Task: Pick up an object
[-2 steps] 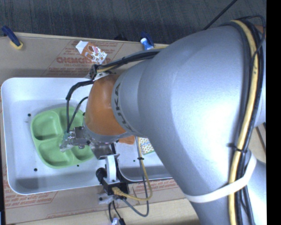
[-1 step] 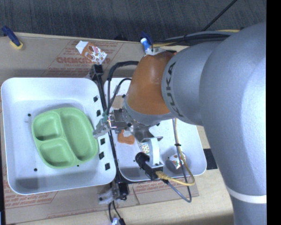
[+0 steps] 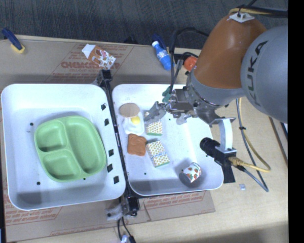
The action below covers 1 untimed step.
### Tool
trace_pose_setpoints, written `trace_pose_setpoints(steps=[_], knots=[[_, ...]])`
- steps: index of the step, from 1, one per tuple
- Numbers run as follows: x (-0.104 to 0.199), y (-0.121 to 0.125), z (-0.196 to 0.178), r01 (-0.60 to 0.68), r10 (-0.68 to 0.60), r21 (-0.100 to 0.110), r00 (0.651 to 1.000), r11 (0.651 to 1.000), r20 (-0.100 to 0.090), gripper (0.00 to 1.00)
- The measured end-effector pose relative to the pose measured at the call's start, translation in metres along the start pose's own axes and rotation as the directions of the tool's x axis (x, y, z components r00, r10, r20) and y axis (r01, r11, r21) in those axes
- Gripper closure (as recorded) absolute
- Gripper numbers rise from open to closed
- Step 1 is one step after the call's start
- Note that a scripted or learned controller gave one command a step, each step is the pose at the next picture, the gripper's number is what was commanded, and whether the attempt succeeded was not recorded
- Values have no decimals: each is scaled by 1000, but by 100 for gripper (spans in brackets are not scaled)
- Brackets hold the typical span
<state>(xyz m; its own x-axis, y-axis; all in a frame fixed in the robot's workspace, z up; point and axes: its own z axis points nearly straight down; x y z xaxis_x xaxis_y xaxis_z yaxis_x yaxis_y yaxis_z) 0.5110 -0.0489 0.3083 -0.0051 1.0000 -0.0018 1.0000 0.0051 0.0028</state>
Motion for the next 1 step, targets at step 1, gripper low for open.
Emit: trace_pose_setpoints(steps=[1], knots=[[80,-35,31,2,-2,6,1000,1000,-2,0]])
